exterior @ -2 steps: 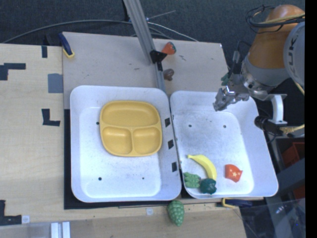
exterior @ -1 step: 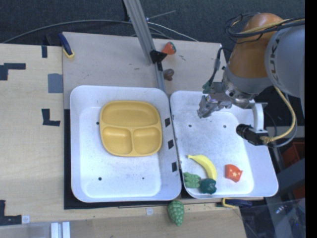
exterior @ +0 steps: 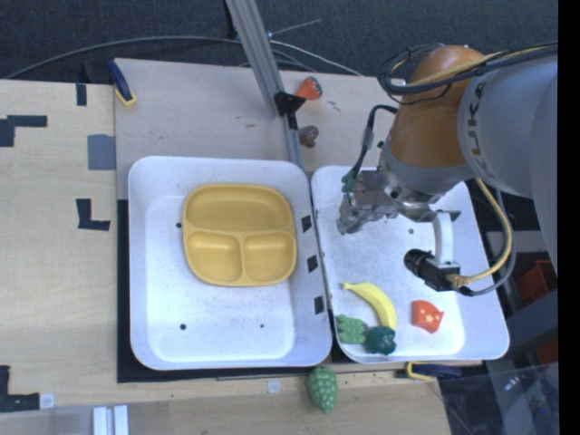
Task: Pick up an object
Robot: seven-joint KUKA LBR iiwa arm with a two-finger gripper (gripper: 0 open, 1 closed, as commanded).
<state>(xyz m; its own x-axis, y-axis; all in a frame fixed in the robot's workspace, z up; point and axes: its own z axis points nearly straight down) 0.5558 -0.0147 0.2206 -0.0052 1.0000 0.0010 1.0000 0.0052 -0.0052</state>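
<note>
The bench (exterior: 199, 120) bears two white bins (exterior: 154, 270) and green grapes (exterior: 322, 388).

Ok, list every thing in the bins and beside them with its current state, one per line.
Yellow plastic divided plate: lying flat in the left white bin, nothing on it.
Yellow toy banana: lying loose in the right white bin.
Red toy strawberry: loose, beside the banana.
Green toy broccoli: at the bin's near edge.
Green toy grape bunch: on the bench outside the bins.
Gripper: above the right bin, holding nothing visible.

Yellow plate (exterior: 239, 234) matt plastic; white bins (exterior: 145, 243) smooth, speckled; bench (exterior: 54, 270) pale wood; banana (exterior: 373, 301) glossy.
</note>
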